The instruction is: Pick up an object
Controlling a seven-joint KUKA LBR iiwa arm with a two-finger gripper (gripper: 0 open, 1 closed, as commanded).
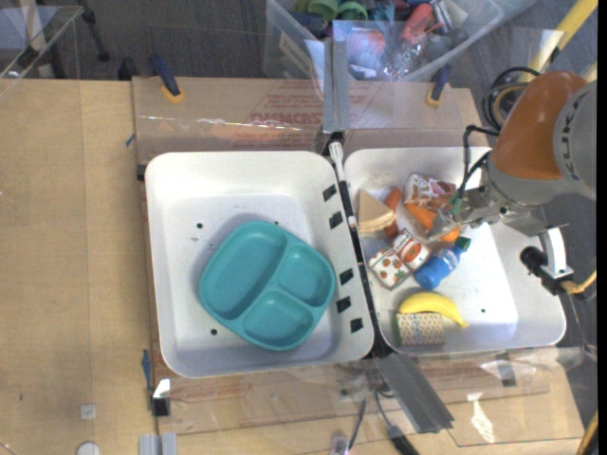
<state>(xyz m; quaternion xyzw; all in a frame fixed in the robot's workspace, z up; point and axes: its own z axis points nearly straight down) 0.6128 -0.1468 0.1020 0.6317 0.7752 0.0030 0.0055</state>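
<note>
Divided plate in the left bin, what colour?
Teal, seen in the camera view: divided plastic plate in the left white bin.

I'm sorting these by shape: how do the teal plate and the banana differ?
The teal plate is broad, flat and split into compartments; the banana is small, curved and yellow. The plate lies alone in the left bin; the banana sits among other items in the right bin. Both lie untouched.

Probably a robotics lab, wooden bench, clamped cardboard, toy tub
</note>
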